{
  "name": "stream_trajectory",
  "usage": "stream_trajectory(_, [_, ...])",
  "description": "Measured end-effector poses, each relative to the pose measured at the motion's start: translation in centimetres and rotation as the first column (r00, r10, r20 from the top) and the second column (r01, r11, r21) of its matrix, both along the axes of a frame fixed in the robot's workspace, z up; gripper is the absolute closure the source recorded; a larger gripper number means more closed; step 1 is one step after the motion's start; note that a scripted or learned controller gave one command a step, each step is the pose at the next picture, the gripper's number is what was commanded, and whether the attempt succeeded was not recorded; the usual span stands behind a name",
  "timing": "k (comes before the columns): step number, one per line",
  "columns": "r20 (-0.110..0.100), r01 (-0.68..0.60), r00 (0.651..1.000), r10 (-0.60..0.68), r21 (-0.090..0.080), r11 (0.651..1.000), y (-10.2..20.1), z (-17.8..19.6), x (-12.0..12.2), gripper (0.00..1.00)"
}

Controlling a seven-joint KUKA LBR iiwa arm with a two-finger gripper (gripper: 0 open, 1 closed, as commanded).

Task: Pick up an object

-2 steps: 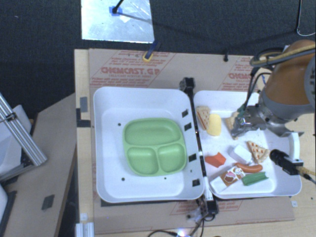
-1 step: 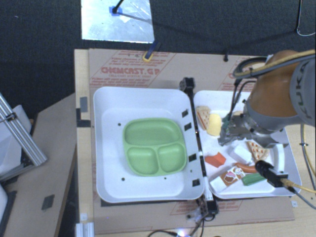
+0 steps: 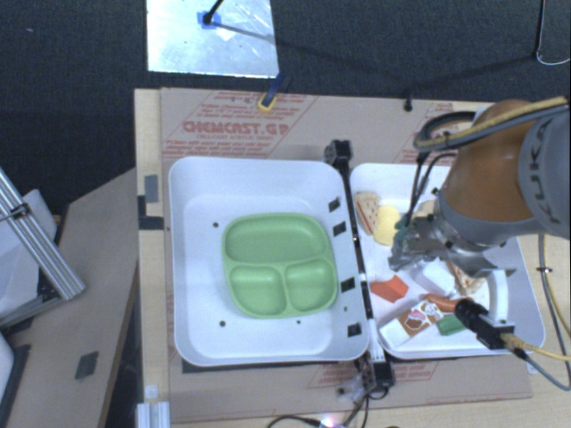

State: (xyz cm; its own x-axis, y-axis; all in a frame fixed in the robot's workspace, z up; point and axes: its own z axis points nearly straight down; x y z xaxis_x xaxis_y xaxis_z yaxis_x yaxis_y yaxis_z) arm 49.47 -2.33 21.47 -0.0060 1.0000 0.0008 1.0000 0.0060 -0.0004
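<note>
Gripper (image 3: 412, 255) low in the right bin (image 3: 526, 328), finger state not discernible, above an orange block (image 3: 389, 288); green divided tray (image 3: 277, 264) in the left bin (image 3: 192, 239).

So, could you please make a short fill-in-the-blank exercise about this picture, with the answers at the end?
1. The green tray lies in the ____ bin.
2. The tray has ____ compartments.
3. The arm hangs over the ____ bin.
4. The block in the right bin, left of the gripper, is ____ in colour.

Missing words: left; three; right; red
</note>
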Motion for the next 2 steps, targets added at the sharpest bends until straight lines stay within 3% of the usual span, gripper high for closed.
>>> stream_trajectory(1, [0.000,0.004,1.000,-0.004,0.000,1.000,-0.7,0.4,-0.7,1.00])
stream_trajectory(2, [0.004,0.001,1.000,-0.001,0.000,1.000,-0.1,1.2,0.8,1.00])
